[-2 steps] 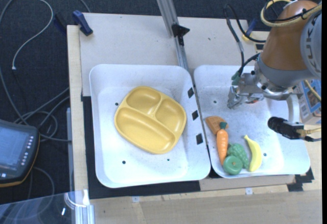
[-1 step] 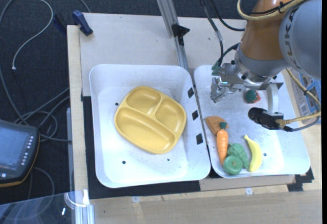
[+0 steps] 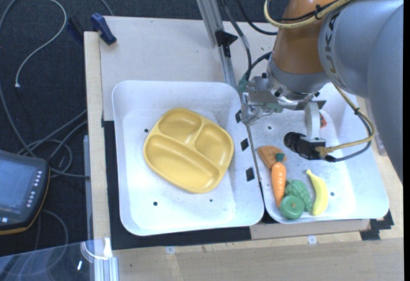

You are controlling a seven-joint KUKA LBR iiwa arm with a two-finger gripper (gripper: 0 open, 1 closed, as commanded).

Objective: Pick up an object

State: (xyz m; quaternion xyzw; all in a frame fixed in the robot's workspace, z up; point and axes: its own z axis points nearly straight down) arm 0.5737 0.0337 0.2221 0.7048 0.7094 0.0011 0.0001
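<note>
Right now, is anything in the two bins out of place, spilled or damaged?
Nothing stands out. The yellow divided plate lies flat in the left bin. The carrot, banana and green toy vegetable lie together in the right bin, unbroken.

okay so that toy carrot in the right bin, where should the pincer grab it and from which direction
Take the carrot across its orange middle, coming straight down. It lies flat, long axis running toward the bin's near edge, leaves at the far end. Close across its narrow width; the green toy crowds its lower right, so stay above that.
</note>
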